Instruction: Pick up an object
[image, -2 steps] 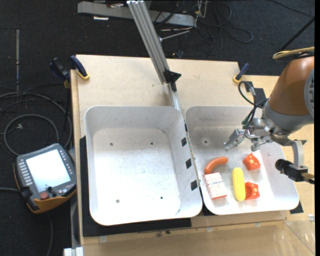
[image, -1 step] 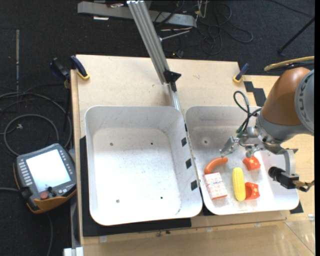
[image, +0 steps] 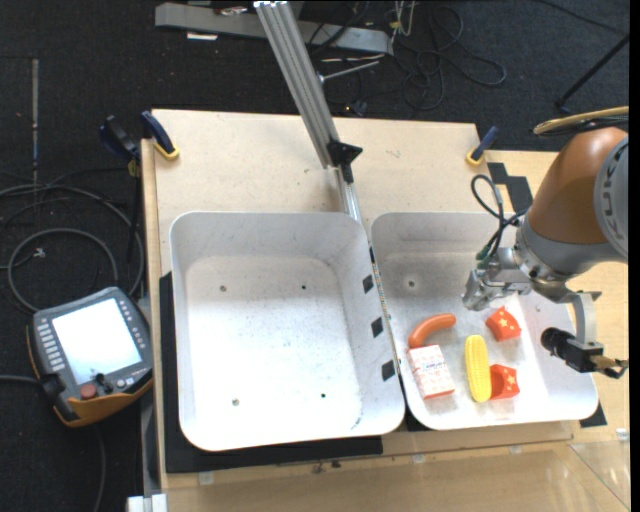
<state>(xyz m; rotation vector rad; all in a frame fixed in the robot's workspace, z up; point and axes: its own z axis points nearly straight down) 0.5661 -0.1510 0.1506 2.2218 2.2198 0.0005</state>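
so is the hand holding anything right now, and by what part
Nothing is held. The hand sits above the right bin floor, apart from the sausage and the red block.

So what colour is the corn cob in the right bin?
Yellow: the corn cob shows clearly in the camera view, lying lengthwise near the right bin's front.

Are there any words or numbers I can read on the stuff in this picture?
None can be read.
The small box in the right bin has red print, too blurred to read.
The handheld controller's screen looks blank white, and its buttons are too small to make out.
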